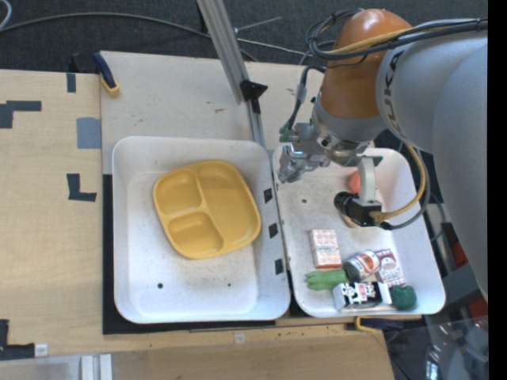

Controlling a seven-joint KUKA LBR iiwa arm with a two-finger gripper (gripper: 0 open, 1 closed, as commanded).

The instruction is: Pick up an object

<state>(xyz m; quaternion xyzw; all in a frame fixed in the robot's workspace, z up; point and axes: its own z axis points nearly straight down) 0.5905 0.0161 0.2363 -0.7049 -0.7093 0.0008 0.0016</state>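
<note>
1. The things to pick lie in the right bin (428, 279), bunched toward its near end: one small pink-and-white carton (325, 248), one green pepper-like piece (325, 279), one tin can (363, 264) on its side, one red-and-white packet (388, 266) touching the can, one black-and-white packet (360, 294) just below them, and one dark green lump (404, 296) at the near right corner.
2. One orange-red piece (353, 180) sits farther back in the same bin, partly hidden by the arm's fittings.
3. The end effector (290, 167) hangs over the far left corner of the right bin, close to the wall between the bins, well apart from the bunch. Nothing can be seen in it; how far open it stands cannot be told.
4. The left bin (135, 275) holds one yellow tray (207, 208) with three compartments.
5. Both bins rest on a pale wooden bench (47, 252) with grey and dark tape patches; dark carpet (119, 10) and cables lie beyond.
6. Printing on the packets is too small to read.
</note>
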